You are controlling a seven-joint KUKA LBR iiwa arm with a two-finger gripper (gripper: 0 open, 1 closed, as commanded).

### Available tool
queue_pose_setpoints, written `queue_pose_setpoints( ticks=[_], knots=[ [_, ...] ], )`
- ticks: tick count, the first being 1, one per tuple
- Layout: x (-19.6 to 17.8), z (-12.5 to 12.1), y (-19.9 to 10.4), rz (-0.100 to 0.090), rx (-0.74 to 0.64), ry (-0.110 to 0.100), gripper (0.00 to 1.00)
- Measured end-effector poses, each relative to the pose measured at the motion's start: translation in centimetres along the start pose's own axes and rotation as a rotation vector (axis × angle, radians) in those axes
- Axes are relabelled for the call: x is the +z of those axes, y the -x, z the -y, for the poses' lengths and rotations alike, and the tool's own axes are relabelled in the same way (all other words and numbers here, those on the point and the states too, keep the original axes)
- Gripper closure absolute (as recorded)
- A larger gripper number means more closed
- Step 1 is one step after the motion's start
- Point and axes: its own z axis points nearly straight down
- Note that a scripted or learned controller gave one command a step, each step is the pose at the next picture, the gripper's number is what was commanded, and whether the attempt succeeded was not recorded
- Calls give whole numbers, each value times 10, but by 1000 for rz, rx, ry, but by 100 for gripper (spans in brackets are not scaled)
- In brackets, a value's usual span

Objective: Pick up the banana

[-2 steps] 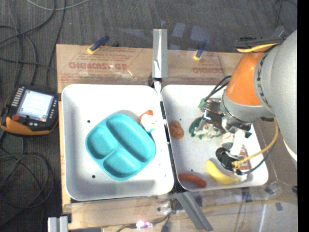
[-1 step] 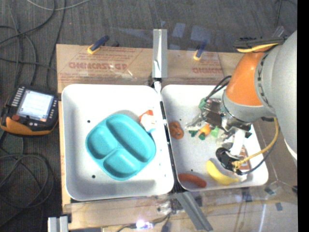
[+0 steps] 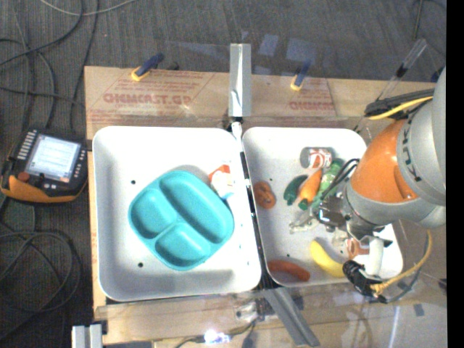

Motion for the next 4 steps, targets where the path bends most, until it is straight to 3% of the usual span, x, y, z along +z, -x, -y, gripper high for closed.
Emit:
queue_pose_setpoints(
  ticks=[1, 2, 3, 4],
  knots=[
    [26, -16, 37, -21, -96, 0, 0],
    [19, -18, 41, -10, -93, 9, 100],
    [18, -18, 37, -15, -98, 8, 0],
    [25, -15, 30, -2, -133, 19, 0]
  ],
)
